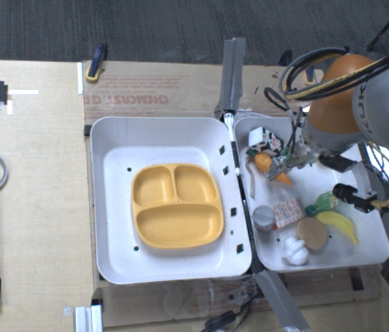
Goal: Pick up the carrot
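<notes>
- You are seeing the gripper (283, 163) closing its fingers around the carrot (273, 166) in the right bin's (370, 251) far-left corner.
- Nearby are lying a banana (339, 225), a small can (263, 218) and a carton (287, 212).
- A yellow divided plate (177, 205) is sitting in the left bin (111, 185).

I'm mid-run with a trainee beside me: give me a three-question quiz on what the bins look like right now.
1. True or false: the yellow divided plate lies in the left bin.
2. Which bin holds the carrot? A) left bin B) right bin C) neither, it lies on the bench
3. Fill in: the banana lies in the right bin beside a round brown ______.

Key:
1. True.
2. B. The carrot lies near that bin's upper left, with the gripper right at it.
3. Disc; what it is exactly is hard to tell.
</notes>
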